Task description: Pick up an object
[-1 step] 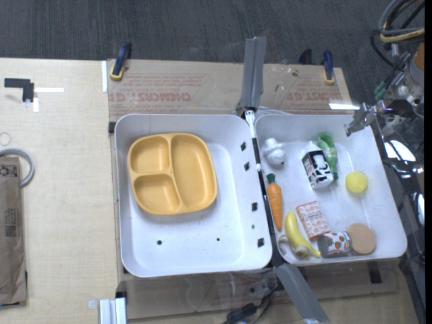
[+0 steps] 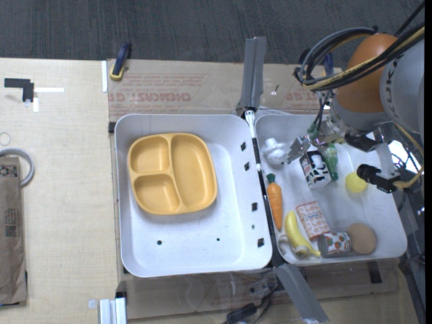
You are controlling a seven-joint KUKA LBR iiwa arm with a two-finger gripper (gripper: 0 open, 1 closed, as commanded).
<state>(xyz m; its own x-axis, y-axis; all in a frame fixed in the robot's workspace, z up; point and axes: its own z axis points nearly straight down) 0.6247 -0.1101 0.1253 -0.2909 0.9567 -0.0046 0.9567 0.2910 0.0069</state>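
Tool (image 2: 312, 142) is lowered into the right bin (image 2: 385, 248), over a black-and-white carton (image 2: 316, 169); its spread cannot be told. Carrot (image 2: 275, 202) and banana (image 2: 294, 235) are lined against the left wall, well apart from the yellow divided plate (image 2: 173, 174).

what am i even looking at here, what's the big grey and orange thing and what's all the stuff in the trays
It is a single photo from a camera fixed above a workbench, looking down at a slant. The grey and orange thing is a robot arm reaching in from the right; its job is to pick up an object. Its hand hovers over the right bin, among the items. That bin holds toy food: a carrot, a banana, a yellow ball, a brown egg-like ball and a few small cartons. The left bin holds a yellow divided plate. I cannot tell whether the hand grips anything.
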